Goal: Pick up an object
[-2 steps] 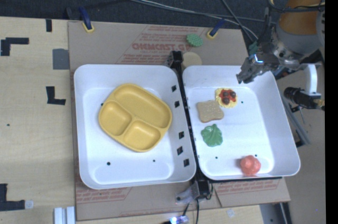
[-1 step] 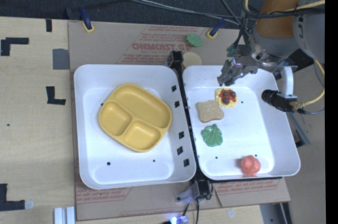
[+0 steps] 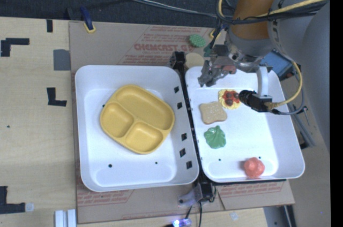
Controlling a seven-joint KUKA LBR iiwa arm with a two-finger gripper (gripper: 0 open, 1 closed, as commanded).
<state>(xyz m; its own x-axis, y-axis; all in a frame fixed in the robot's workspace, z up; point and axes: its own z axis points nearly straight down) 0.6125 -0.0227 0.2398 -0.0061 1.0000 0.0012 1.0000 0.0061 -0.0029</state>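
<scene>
Gripper [image 3: 208,77] hangs over upper-left corner of right bin [image 3: 278,164]; jaws' state cannot be told. Nothing visibly held. In that bin: toast slice [image 3: 213,112], green leafy piece [image 3: 215,137], red-and-yellow item [image 3: 230,98], red piece [image 3: 254,167]. Left bin [image 3: 88,129] holds yellow divided tray [image 3: 136,118].

Bins [image 3: 88,113]: smooth white plastic, slight gloss.
Tray [image 3: 137,119]: yellow plastic, smooth, satin.
Board [image 3: 134,44]: matt brown cardboard, printed.
Bench [image 3: 32,140]: pale wood, matt.
Arm band [image 3: 260,1]: glossy orange.
</scene>
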